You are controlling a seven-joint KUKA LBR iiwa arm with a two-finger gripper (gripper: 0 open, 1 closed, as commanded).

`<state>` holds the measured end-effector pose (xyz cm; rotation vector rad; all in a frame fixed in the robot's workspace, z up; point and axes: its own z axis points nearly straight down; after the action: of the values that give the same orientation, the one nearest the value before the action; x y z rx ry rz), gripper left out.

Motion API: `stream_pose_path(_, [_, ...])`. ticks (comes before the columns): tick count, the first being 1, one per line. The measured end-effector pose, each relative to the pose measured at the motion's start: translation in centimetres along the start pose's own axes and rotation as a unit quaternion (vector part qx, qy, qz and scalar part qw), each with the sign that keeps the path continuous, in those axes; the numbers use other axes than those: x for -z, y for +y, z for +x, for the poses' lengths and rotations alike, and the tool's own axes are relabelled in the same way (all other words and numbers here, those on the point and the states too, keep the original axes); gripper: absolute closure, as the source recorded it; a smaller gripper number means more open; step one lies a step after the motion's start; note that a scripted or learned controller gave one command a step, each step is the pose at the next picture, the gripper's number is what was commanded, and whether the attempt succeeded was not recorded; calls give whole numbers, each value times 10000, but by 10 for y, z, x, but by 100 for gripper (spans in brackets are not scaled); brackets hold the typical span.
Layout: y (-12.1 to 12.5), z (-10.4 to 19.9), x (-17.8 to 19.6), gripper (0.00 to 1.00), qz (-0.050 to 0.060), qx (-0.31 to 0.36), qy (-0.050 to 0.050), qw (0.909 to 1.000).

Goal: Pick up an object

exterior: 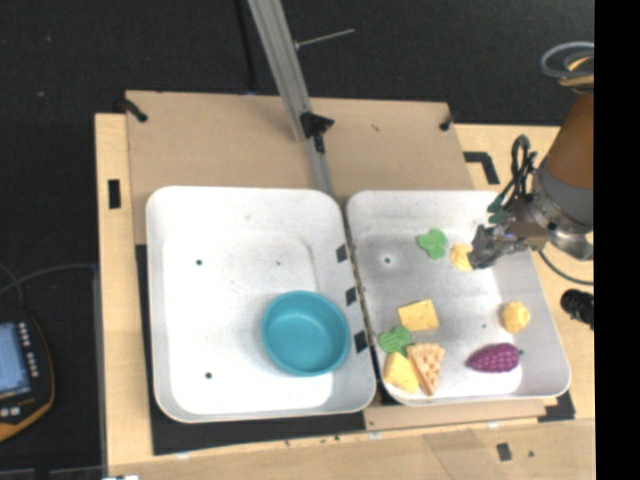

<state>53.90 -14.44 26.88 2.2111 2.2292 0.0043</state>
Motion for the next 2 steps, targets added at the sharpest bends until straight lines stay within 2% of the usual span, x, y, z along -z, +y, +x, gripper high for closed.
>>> stream_pose_path(1, [2,50,4,100,4,-2,4,10000])
stream_pose_path(2, [11,107,-13,100,18,-5,1,10000])
